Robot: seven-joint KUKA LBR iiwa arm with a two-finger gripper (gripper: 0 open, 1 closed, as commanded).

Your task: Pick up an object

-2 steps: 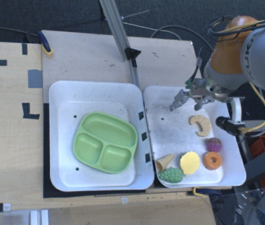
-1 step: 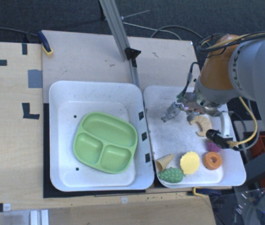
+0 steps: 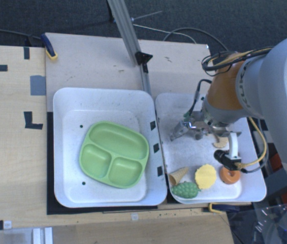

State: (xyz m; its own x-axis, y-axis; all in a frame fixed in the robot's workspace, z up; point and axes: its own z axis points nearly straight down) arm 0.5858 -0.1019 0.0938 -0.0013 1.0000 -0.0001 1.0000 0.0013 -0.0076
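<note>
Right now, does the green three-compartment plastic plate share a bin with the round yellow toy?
No, the green plate lies in the other bin.

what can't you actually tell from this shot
- Gripper, camera view: small and blurred against the bin floor, so its state is unreadable.
- Orange object, camera view: partly covered by the robot's own hardware, so its shape is unclear.
- Green bumpy toy, camera view: too small to tell grapes from broccoli.
- Right bin, camera view: its right side is hidden under the arm.
</note>
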